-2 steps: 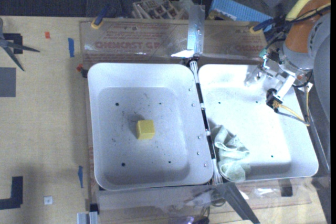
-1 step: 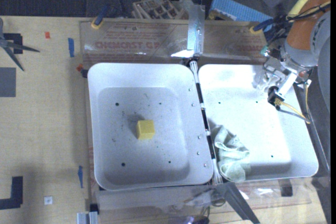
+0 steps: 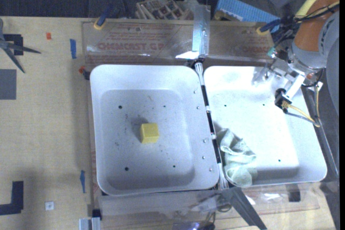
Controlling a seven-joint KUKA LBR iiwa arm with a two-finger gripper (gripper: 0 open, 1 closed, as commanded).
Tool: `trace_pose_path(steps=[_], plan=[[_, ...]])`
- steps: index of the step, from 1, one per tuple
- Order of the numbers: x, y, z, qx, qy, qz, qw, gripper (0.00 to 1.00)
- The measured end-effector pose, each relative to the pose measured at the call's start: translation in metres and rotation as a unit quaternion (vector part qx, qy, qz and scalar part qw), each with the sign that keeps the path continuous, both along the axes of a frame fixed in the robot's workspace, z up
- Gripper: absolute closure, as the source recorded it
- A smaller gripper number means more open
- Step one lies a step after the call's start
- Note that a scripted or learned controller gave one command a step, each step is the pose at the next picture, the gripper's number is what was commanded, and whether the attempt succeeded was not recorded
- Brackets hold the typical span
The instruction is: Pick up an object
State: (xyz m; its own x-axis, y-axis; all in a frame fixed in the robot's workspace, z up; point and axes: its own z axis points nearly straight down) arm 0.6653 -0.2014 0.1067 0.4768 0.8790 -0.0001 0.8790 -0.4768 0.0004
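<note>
Nearest my side of the bench, the crumpled pale cloth (image 3: 237, 156) lies in the right bin (image 3: 302, 161), bunched against the divider at that bin's near left corner. Pressed into the wall like that, it looks awkward to reach from above; I judge a grab there would risk the fingers striking the rim.

A little farther in, the yellow block (image 3: 150, 133) sits by itself near the middle of the left bin (image 3: 108, 89), flat on the floor and well apart from every wall. With open space on all sides, it reads to me as the easier target for a pick, though the arm would have to cross the divider to reach it.

Farther still, at the far right corner of the right bin, the gripper (image 3: 275, 81) hangs over the rim area, with the orange band of the arm (image 3: 315, 35) behind it. It is well apart from both the cloth and the block, and nothing sits between its fingers. Whether those fingers are spread or pressed together I cannot tell; the metal parts blur against the white bin at this angle. I take this as a waiting or approach pose, so the pick itself is not yet begun.

Beyond the bins, a clear panel (image 3: 140, 43) stands along the far edge.
</note>
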Motion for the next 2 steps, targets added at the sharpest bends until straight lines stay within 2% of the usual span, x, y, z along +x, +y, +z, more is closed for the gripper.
trace_pose_path(steps=[1, 2], plan=[[-0.034, 0.047, 0.024, 0.0009, 0.001, 0.042, 0.9991, 0.00], [0.001, 0.018, 0.011, -0.0003, 0.003, -0.205, 0.9788, 0.00]])
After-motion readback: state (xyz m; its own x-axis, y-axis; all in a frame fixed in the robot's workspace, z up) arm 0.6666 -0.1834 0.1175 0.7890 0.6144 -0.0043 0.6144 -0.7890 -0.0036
